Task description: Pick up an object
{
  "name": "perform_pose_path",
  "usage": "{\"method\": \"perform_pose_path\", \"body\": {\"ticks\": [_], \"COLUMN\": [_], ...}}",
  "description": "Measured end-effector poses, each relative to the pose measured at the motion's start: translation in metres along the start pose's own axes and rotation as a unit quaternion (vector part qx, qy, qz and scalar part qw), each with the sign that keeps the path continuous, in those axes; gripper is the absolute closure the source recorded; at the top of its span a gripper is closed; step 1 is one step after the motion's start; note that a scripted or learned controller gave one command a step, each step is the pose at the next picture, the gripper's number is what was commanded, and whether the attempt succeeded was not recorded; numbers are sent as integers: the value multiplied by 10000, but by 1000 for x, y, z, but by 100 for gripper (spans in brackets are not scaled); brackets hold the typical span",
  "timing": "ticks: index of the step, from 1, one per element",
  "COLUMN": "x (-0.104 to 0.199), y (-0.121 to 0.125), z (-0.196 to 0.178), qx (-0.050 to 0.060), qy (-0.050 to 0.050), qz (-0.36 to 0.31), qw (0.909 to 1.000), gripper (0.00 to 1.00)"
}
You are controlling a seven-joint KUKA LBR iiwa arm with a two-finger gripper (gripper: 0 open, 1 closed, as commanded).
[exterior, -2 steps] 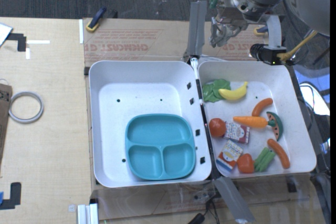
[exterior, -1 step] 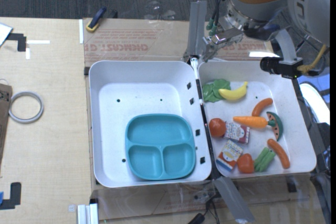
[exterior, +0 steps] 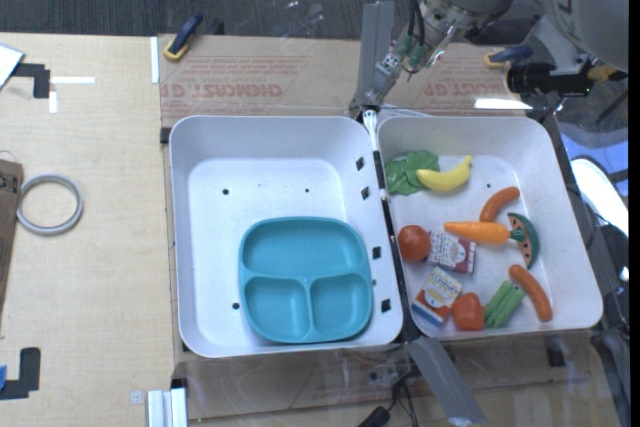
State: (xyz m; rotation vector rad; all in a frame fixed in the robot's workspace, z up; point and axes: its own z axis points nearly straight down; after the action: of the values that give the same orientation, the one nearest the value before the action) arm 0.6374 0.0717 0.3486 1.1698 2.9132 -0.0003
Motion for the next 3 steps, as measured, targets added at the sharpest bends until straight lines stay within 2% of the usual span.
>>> {"method": "perform_pose_path", "body": {"ticks": [1,2,3], "x": [19,73,106], "y": [44,84,111], "z": [4,15,11], "qx": [-4,0,-11], "qy": [1,7,-4], "qz": [-1386,-2453,-2680], "qw": [9903,9695,9634], "gripper": [100,100,100]}}
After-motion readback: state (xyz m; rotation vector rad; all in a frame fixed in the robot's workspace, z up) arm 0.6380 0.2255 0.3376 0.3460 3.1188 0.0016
